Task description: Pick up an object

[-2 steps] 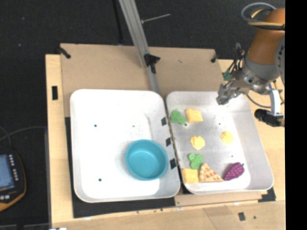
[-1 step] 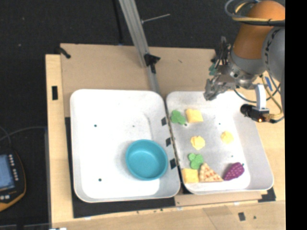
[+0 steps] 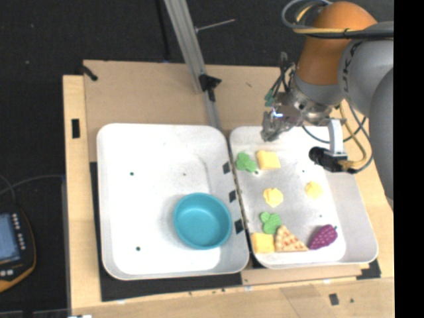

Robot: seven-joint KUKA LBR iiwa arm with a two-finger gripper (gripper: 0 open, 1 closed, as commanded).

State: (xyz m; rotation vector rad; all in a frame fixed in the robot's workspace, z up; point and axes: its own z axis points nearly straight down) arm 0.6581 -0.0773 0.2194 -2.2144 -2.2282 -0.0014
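Yellow cheese block: lying at the right bin's far end, beside green broccoli. Gripper hovering just above, holding nothing. Approach step appearing underway; next calling for a straight descent.

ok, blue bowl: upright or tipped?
Upright. The blue bowl sits in the left bin, its round opening facing up toward the camera.

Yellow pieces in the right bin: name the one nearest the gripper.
The yellow square block at the bin's far end, beside the green piece. It lies just below the gripper; the other yellow pieces sit farther down the bin.
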